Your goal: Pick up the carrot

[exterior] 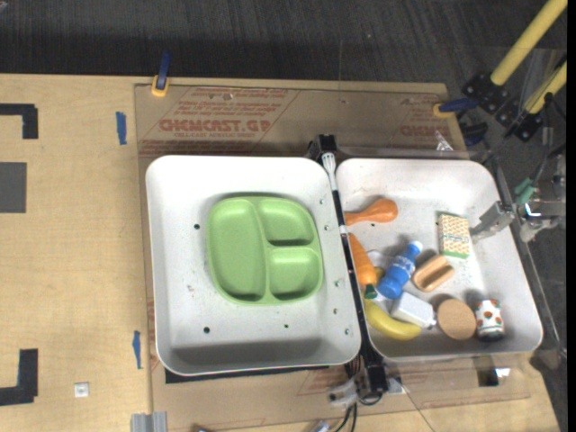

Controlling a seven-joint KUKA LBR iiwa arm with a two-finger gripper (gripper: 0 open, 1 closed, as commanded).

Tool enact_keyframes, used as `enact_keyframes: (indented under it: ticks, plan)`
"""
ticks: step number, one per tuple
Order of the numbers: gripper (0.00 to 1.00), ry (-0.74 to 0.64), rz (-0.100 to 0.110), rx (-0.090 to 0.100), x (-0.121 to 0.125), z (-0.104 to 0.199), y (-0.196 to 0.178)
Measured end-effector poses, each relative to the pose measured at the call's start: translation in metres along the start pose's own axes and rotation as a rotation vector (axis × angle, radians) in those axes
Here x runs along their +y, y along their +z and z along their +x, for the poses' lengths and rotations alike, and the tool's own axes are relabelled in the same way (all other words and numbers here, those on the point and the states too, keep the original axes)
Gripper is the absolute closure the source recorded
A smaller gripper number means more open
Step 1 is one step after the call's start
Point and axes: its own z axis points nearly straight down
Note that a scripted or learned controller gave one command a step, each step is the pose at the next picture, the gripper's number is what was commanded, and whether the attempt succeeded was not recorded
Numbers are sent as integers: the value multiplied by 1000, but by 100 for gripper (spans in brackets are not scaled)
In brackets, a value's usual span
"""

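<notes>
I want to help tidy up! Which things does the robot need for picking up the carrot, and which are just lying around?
Needed:
carrot
gripper

Just lying around:
green divided plate
banana
blue bottle
hot dog
orange drumstick
round cookie

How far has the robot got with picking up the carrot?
Nothing looks done yet: the carrot lies in the right bin, against its left wall beside the blue bottle. The gripper sits at that bin's right edge, away from it. Reaching, grasping and lifting are all left.
</notes>
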Motion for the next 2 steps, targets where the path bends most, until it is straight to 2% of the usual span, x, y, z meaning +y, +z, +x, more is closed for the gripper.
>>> enact_keyframes:
  ticks: [1, 2]
  plan:
    - [0, 1, 7, 3, -34, 85, 156]
    - [0, 267, -11, -3, 15, 75, 170]
